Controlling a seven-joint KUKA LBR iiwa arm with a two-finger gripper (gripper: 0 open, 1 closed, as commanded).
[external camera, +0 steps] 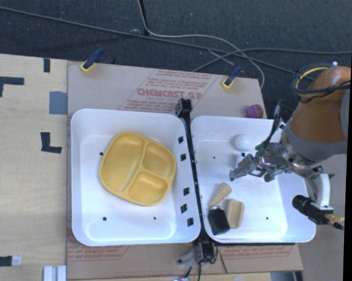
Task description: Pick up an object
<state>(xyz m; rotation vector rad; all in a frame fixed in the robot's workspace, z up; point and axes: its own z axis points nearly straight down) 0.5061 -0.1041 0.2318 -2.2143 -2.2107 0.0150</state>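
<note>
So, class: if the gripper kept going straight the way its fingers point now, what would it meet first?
The gripper points toward the picture's left, over bare floor of the right bin. Straight on, it would probably meet the divider between the bins first, passing just above the waffle cone; height is unclear.

arm: grey with orange band, reaching in from the right; wrist: tilted down toward the left | gripper: low, fingers spread apart, nothing between them
</note>
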